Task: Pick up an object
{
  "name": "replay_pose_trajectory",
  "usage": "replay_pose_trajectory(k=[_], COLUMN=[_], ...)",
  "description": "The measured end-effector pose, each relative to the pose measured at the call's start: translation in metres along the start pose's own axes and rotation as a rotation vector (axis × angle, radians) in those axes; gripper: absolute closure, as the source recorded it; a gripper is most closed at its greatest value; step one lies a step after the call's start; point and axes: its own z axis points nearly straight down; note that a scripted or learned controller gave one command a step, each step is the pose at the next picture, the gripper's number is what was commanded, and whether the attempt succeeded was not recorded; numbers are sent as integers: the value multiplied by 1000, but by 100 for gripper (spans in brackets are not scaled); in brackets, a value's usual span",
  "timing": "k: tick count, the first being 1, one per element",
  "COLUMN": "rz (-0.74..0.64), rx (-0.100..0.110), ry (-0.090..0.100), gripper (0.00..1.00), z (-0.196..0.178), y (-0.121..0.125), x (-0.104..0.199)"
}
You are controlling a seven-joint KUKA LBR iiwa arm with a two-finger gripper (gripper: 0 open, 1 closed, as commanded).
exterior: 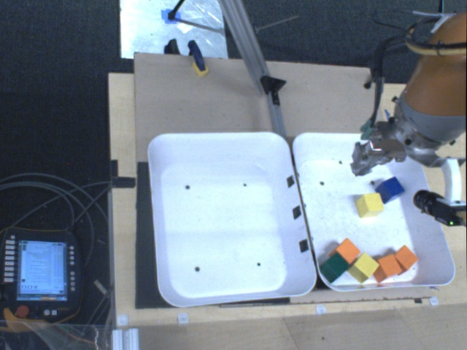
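Note:
My gripper (363, 166) hangs over the upper middle of the right bin (314, 195). A blue block (390, 189) lies just right of and below it, and a yellow block (370, 205) sits a little further down. Neither block is between the fingers. At the bin's near edge lies a cluster: an orange block (348, 251), a green block (334, 267), a yellow block (363, 267) and two orange blocks (398, 262).
The left bin (219, 217) sits beside the right one, joined by black clips (296, 211). A slanted metal pole (248, 42) rises behind the bins. A teach pendant (40, 272) with cables lies off the bench at left.

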Motion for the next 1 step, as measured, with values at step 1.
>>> replay_pose_trajectory(k=[1], rz=[0], rx=[1], ry=[0], gripper=[100], z=[11], y=[-19], x=[40])
